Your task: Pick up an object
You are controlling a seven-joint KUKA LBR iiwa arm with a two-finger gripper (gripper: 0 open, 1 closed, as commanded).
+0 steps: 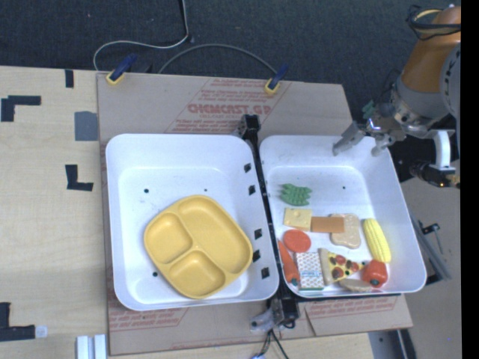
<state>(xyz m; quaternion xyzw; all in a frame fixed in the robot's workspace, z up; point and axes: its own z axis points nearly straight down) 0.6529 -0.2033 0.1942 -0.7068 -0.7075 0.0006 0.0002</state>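
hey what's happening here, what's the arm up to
A grey-and-orange robot arm reaches in from the right, its gripper open above the far rim of the right bin and holding nothing. That bin holds a pile of toy food along its near side: a green piece, a corn cob, a tomato, a pizza slice and more. The left bin holds a yellow divided plate. Nothing has been picked up yet.

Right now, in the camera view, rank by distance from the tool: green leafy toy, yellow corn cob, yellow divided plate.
1. Green leafy toy, upper part of the right bin, closest to the tool.
2. Yellow corn cob, right bin's right side.
3. Yellow divided plate, left bin.
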